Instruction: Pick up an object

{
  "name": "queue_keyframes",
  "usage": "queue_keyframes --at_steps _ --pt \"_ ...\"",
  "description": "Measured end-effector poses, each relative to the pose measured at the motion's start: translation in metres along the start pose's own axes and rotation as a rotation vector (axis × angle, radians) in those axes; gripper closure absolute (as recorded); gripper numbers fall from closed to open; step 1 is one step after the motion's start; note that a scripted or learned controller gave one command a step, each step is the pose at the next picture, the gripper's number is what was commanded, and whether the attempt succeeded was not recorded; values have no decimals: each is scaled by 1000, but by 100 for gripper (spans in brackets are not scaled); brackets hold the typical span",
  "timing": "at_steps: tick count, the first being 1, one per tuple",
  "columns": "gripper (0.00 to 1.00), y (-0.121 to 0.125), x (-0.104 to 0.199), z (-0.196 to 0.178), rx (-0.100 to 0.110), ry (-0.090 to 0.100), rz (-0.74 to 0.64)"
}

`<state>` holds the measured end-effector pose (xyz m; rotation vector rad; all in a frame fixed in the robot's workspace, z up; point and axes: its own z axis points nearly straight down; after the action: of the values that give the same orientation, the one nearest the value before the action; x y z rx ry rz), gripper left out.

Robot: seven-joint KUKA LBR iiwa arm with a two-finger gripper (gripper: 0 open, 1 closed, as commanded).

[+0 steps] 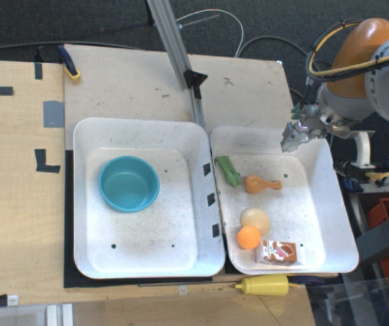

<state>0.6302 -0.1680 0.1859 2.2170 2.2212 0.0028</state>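
The right bin (330, 202) holds a green vegetable (227, 170), an orange drumstick-shaped toy (261, 184), a cream-coloured ball (254, 218), an orange ball (248, 238) and a red and white packet (278, 252). A teal bowl (129, 183) sits in the left bin (85, 202). My gripper (292, 140) hangs over the far right corner of the right bin, apart from all the objects, with nothing seen in it.
A yellow bottle (265, 286) lies on the bench just in front of the right bin. A slanted metal pole (174, 39) rises behind the bins. Cables (214, 19) lie on the far side of the bench.
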Motion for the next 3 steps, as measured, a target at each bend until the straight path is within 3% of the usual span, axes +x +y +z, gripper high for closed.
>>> queue_keyframes --at_steps 2,3 --pt "100 -4 2 -73 1 0 0" --pt "100 -12 59 -57 6 3 -4"
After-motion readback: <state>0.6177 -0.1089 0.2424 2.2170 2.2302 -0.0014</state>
